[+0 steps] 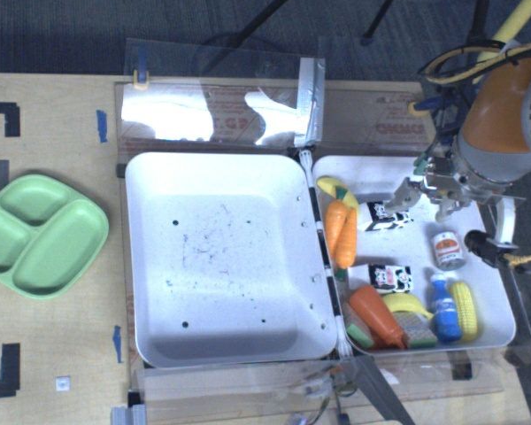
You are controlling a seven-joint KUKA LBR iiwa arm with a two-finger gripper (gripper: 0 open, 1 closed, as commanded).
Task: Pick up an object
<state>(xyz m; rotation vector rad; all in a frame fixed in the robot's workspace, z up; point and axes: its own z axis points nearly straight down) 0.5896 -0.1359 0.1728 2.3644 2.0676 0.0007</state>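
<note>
Objects in right bin (504, 321): two carrots (341, 233), two cow-print cartons (390, 278); hand (429, 197) state unclear.

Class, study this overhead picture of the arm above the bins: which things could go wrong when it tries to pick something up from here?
1. Crowding: the blue bottle, corn cob and yellow banana lie packed together, so a grasp may catch or nudge a neighbour.
2. The two carrots rest against the right bin's wall by the divider, leaving little room beside them.
3. The small can looks rounded and may roll away.
</note>
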